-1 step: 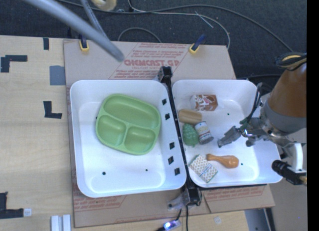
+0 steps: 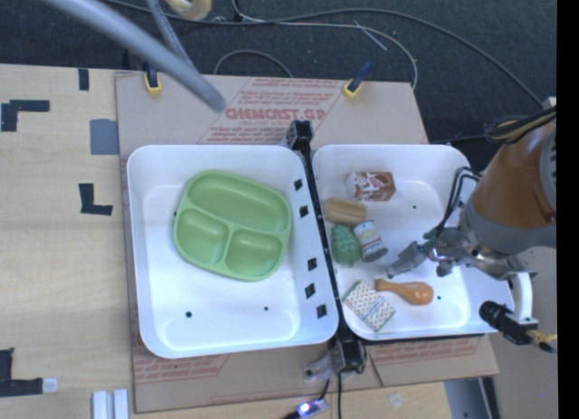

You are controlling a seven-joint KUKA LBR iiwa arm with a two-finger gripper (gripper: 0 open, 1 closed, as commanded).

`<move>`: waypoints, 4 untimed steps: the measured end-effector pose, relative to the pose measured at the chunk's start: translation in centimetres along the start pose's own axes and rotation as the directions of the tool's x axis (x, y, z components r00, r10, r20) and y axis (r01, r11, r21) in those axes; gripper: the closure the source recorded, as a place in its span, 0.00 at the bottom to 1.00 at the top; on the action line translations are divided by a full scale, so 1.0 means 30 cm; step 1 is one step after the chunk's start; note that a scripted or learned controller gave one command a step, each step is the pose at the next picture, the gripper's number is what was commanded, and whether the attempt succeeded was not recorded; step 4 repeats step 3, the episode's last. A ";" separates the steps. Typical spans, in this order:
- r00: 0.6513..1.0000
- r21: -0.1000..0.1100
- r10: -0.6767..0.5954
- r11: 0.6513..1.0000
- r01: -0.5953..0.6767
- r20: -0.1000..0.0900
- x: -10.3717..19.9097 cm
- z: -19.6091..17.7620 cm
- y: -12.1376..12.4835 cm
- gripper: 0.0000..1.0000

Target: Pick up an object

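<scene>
My gripper hangs low over the right bin, its grey fingers pointing left with nothing seen between them. Just below it lies a tan drumstick-shaped toy. To its left are a small can, a green bumpy toy and a brown roll-shaped toy. A red and white packet lies near the bin's back. A checkered white packet rests at the front. The arm's orange band stands over the bin's right side.
The left bin holds a green sectioned plate. A black divider runs between the bins. Cables cross the dark floor at the back, and a grey pole slants across the upper left.
</scene>
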State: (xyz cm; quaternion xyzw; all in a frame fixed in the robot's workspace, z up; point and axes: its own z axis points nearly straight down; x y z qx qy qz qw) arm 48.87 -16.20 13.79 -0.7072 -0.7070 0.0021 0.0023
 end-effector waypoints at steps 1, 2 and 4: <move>1.000 -0.004 -0.001 1.000 0.001 0.001 0.002 0.177 -0.001 0.00; 1.000 -0.005 -0.002 1.000 0.002 0.001 0.002 0.134 0.001 1.00; 1.000 -0.010 -0.003 1.000 0.003 0.001 0.018 -0.073 0.001 1.00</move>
